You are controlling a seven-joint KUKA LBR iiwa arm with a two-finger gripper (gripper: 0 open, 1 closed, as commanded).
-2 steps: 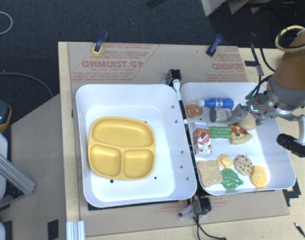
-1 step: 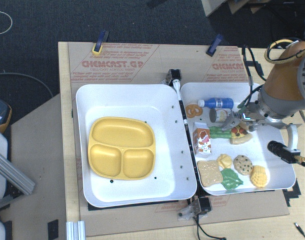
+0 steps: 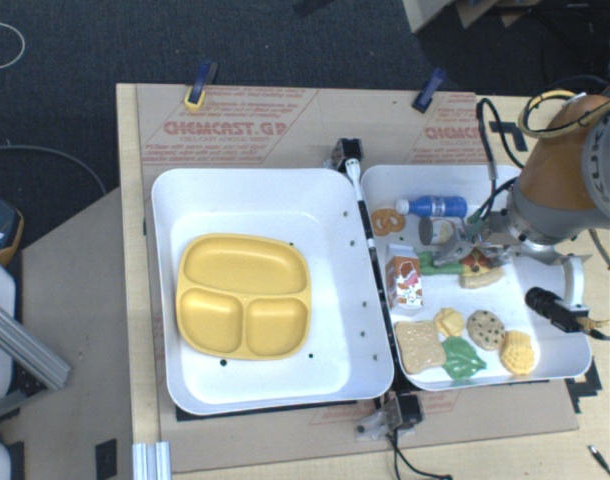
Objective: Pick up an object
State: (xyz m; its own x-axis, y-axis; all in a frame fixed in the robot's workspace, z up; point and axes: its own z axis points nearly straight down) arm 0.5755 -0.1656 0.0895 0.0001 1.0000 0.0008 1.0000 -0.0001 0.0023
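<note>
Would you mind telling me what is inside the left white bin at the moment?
The left bin holds one yellow divided tray, lying flat with three compartments. Whatever sits beneath the tray is covered and cannot be seen.

The desk (image 3: 235, 118) looks like bare matt board, cardboard or wood, printed with faded red lettering. Both bins (image 3: 175, 218) are smooth white plastic with a soft sheen. The yellow divided plate (image 3: 245, 293) at centre left is glossy moulded plastic. At the right of the frame the arm's band (image 3: 560, 163) is smooth orange, and the tool (image 3: 447, 250) seems to be dull grey metal, though it is small and unclear.
</note>
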